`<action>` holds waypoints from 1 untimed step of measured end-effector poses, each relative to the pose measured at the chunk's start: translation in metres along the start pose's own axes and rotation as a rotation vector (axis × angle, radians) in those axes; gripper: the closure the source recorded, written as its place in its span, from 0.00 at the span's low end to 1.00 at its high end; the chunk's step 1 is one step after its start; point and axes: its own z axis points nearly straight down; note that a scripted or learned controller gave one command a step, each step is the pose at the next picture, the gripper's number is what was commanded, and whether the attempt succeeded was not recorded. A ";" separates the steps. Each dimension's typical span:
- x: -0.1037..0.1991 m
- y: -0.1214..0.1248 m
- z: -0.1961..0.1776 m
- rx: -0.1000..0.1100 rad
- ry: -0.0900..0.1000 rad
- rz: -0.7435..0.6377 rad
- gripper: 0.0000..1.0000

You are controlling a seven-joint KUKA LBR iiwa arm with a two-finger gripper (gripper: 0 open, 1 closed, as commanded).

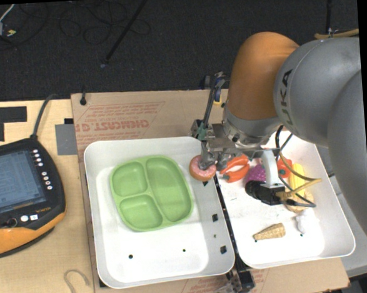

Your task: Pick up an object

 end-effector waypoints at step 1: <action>0.040 0.028 0.015 -0.001 -0.001 0.001 1.00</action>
